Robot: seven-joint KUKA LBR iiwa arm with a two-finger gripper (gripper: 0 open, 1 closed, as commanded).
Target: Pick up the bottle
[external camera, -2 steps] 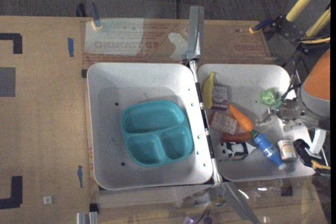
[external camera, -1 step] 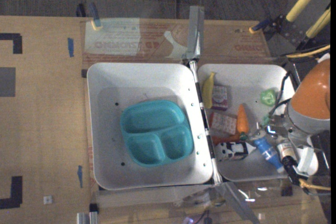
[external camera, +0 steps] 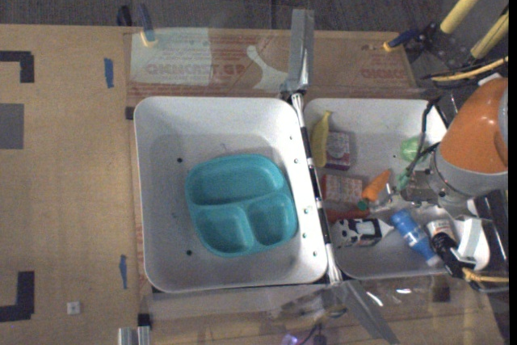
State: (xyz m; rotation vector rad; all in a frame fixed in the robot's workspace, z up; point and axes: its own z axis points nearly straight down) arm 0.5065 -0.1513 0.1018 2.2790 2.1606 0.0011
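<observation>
A small blue bottle [external camera: 409, 231] lies on its side in the right bin [external camera: 371, 115], near that bin's front right corner. My gripper [external camera: 404, 192] hangs over the right bin just behind the bottle, beside an orange carrot-like piece [external camera: 376, 186]. The grey arm with its orange band [external camera: 475, 140] hides the bin's right side. Nothing is visibly held by the gripper.
The right bin also holds a yellow banana [external camera: 321, 138], two small printed packets [external camera: 338, 149] [external camera: 342, 189], a black-and-white cow toy [external camera: 359, 231] and a green item [external camera: 411, 148]. A teal divided plate [external camera: 240, 203] lies in the left bin [external camera: 161, 133].
</observation>
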